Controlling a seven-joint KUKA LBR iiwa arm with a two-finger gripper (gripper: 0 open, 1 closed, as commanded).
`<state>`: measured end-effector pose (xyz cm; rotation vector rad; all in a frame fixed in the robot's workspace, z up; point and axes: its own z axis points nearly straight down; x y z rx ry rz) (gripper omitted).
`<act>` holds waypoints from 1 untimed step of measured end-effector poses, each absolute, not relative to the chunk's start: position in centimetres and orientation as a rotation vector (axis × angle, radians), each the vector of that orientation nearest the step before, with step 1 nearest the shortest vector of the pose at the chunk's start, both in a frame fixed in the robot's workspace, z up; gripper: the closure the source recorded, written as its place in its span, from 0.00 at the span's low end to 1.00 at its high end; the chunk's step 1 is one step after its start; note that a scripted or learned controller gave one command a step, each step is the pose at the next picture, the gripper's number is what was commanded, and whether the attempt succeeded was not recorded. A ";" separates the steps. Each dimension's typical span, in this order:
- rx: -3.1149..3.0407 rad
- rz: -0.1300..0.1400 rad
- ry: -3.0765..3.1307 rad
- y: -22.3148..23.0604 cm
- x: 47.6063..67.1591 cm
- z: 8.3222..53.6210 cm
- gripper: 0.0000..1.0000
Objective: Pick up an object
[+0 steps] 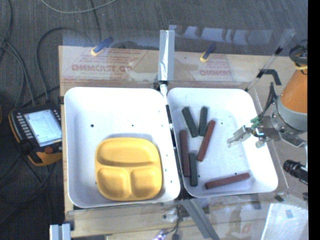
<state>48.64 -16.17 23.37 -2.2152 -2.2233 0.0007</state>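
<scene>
Several short sticks lie in the right bin (pixel 260 181). Two dark grey sticks (pixel 189 120) (pixel 203 121) lie near the back, and a reddish-brown stick (pixel 206 141) slants just below them. A brown stick (pixel 184 151) and a dark grey stick (pixel 193 169) lie along the bin's left wall. Another reddish-brown stick (pixel 227 180) lies near the front. My gripper (pixel 245 135) hangs over the right side of this bin, over bare white floor, right of the slanted stick and apart from every stick.
The left bin (pixel 80 134) holds a yellow three-compartment plate (pixel 129 167). A raised divider (pixel 170 129) separates the two bins. A handheld controller (pixel 37 129) lies on the floor to the left. The arm's orange band (pixel 296 94) is at the right edge.
</scene>
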 end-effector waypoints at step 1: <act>-2.278 -0.021 -2.188 -13.6 49.0 10.5 0.00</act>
